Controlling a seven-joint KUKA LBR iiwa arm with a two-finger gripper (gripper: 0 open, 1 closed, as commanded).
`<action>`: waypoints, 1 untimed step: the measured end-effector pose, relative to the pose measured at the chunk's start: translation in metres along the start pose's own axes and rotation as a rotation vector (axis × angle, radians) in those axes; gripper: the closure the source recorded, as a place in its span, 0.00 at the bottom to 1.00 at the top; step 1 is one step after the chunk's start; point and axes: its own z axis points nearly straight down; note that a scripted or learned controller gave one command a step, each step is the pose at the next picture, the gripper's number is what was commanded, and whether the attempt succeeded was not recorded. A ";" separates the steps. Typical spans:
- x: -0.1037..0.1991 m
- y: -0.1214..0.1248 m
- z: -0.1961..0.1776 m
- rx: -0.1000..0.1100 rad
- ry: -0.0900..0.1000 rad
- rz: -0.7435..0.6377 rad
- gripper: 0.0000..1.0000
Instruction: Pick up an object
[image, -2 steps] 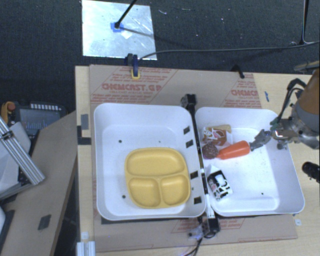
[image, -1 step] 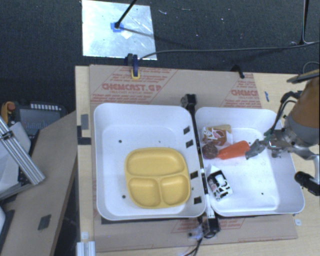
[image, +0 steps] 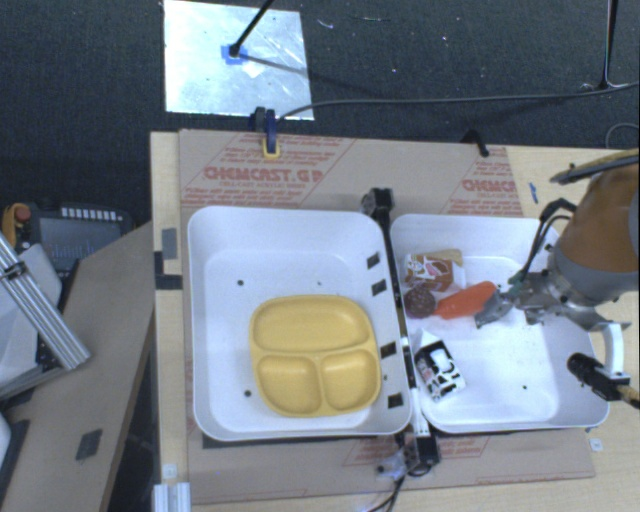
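Note:
The right bin (image: 520, 395) holds an orange carrot-shaped toy (image: 465, 301) near its middle left. Just left of the toy lies a dark brown round piece (image: 420, 300). Behind them is a red-and-white snack packet (image: 433, 267). A small black-and-white box (image: 440, 369) lies near the bin's front left. My gripper (image: 497, 308) reaches in from the right and sits low, right at the carrot toy's right end. The grey arm with its orange band (image: 605, 225) rises behind it.
In the left bin (image: 215, 300) sits a yellow divided tray (image: 314, 353). A black divider with clips (image: 390, 300) runs between the bins. Both bins rest on cardboard (image: 330, 165). A control pendant (image: 70, 235) and a metal rail (image: 40, 310) lie off to the left.

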 end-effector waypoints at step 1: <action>-0.001 0.002 -0.013 -0.006 -0.002 0.001 1.00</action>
